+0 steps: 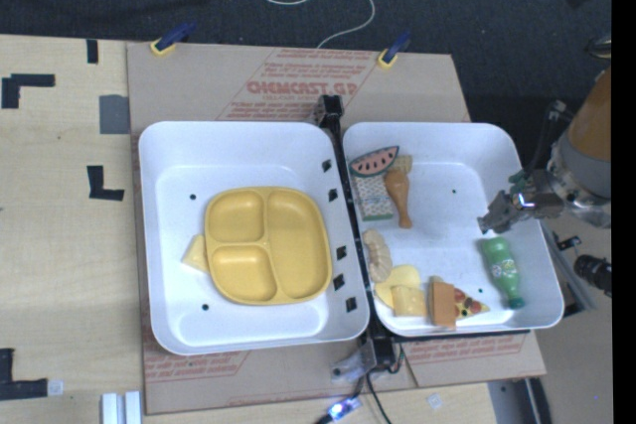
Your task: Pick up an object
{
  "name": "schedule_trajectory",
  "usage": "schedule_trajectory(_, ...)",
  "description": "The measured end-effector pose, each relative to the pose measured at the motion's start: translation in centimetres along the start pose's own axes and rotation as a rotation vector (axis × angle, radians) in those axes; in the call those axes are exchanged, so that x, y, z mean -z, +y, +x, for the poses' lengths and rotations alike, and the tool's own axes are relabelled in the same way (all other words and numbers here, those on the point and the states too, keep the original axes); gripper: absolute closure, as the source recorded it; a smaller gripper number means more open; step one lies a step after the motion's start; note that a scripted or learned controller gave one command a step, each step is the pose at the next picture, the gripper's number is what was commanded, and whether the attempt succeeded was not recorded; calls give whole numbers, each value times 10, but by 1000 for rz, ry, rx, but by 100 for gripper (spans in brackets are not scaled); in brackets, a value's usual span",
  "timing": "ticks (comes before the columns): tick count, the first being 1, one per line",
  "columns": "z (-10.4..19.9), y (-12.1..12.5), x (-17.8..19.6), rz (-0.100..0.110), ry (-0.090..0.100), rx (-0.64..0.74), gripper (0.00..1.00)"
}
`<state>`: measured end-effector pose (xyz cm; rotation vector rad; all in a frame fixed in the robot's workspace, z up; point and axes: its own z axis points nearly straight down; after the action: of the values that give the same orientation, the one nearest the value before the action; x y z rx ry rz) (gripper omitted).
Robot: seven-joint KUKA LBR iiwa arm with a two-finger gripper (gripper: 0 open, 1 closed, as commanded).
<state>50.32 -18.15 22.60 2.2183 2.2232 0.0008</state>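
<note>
Just below tool (500, 216); green bottle (502, 269)

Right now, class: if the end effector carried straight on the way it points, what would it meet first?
Probably the green bottle, lying just below the end effector in the right bin; depth is unclear from this slanted view.

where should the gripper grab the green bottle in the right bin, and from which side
Grip the green bottle across its wider body, coming straight down from above. It lies flat on the right bin floor, cap toward the near right corner, with free floor on its left. The bin wall runs close on its right, so the fingers should close across the width, not end to end.
</note>
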Motion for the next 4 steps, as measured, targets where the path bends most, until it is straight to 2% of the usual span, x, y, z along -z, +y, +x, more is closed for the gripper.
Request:
schedule_trajectory(2,115,45,10,1,1,5,100)
schedule_trajectory(4,213,79,11,3,0,1,100)
